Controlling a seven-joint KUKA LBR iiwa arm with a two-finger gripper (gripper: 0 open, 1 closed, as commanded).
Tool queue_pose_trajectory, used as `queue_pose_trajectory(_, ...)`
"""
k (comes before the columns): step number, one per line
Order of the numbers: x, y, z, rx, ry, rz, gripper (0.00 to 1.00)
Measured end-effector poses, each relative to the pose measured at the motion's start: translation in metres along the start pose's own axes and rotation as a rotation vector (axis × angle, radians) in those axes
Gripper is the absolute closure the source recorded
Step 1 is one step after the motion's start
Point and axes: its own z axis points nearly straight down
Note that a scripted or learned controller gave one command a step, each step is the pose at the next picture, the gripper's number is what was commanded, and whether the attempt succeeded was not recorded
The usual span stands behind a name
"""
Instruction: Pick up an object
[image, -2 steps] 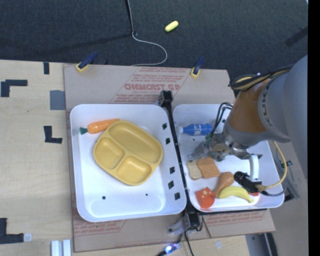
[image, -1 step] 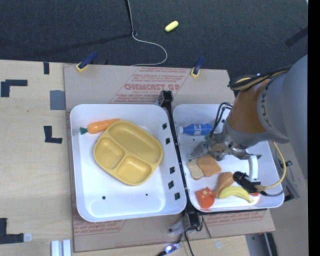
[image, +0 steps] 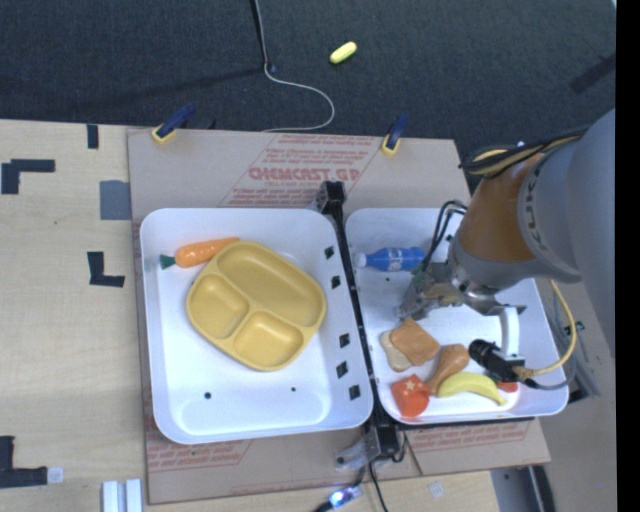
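The right bin (image: 372, 300) holds a small plastic bottle with a blue label (image: 392, 260) near its back left. A slice of toast (image: 412, 343), a brown drumstick-like piece (image: 448, 362), a yellow banana (image: 473, 385) and a red strawberry-like piece (image: 410, 396) lie at its front. My gripper (image: 425, 297) reaches down into this bin, just above the toast and right of the bottle. The grey arm with its orange band (image: 495, 215) comes in from the right and hides the fingers' gap.
The left bin (image: 165, 330) holds a yellow divided tray (image: 256, 303) and an orange carrot (image: 203, 252) at its back left. A black divider with clamps (image: 340, 270) runs between the bins. A cable and a yellow piece (image: 343, 52) lie on the dark floor behind.
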Motion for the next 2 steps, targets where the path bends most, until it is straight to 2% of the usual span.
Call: queue_pose_trajectory(2,0.002,-0.002,-0.087,0.0,-0.001,-0.001,1.0)
